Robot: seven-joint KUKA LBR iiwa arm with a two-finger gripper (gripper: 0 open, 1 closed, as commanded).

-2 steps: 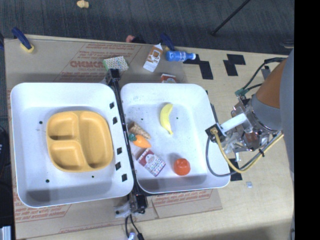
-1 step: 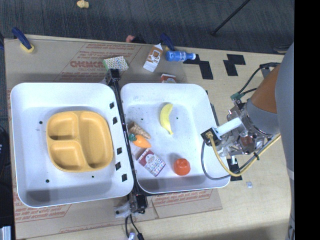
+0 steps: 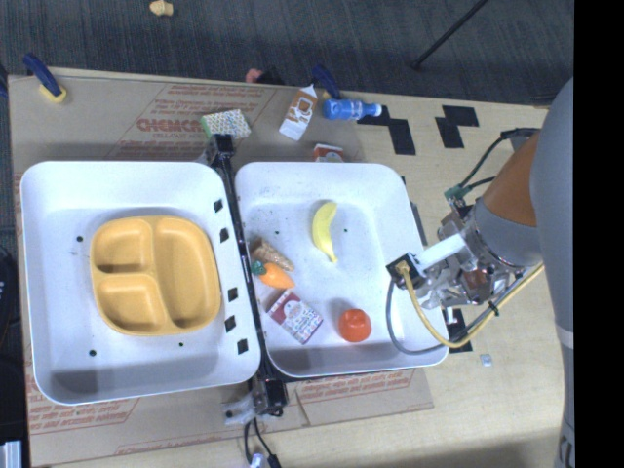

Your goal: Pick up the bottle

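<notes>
The bottle [image 3: 351, 109] is small and blue with a pale cap end, lying on its side on the cardboard behind the right bin [image 3: 390, 178], outside both bins. My gripper [image 3: 432, 279] hangs over the right bin's right rim, low and far to the front right of the bottle. A yellow cable loops beneath the gripper. Nothing shows held in it.
The right bin holds a banana [image 3: 325, 229], a carrot [image 3: 275, 276], a red-and-white packet [image 3: 294, 317] and a red cup [image 3: 355, 325]. A yellow divided plate [image 3: 156, 273] lies in the left bin [image 3: 49, 193]. A small carton [image 3: 298, 113] and a green packet [image 3: 226, 123] lie near the bottle.
</notes>
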